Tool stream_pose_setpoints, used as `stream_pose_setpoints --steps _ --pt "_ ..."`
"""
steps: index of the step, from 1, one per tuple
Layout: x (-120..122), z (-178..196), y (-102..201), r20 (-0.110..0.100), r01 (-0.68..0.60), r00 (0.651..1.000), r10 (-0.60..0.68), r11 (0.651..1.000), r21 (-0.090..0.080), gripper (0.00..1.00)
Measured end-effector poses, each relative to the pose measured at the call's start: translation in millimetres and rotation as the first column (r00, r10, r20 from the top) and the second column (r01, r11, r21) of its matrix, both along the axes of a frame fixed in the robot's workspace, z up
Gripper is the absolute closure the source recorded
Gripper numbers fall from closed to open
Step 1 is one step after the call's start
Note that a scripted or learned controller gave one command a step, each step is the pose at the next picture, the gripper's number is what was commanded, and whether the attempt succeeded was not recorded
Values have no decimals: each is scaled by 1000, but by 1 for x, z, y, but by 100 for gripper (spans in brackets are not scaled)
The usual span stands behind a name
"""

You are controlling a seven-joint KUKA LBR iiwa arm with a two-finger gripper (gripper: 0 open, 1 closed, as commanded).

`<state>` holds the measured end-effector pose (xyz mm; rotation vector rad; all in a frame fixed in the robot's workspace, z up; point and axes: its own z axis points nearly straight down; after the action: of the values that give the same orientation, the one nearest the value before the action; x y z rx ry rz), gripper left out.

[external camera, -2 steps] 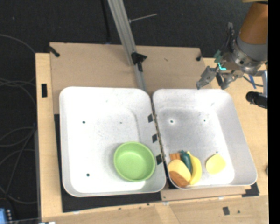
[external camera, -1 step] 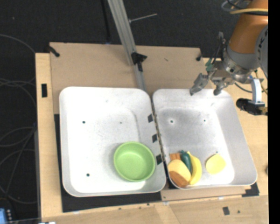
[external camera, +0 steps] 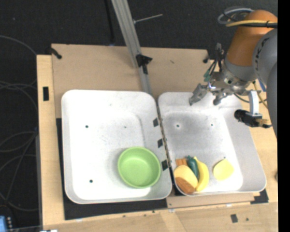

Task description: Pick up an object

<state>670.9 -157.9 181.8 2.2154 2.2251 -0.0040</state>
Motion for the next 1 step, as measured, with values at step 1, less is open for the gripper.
stream_pose_setpoints --steps 1 --pt "7 -46 -3 -3 -3 1000 3 1000 -1 0"
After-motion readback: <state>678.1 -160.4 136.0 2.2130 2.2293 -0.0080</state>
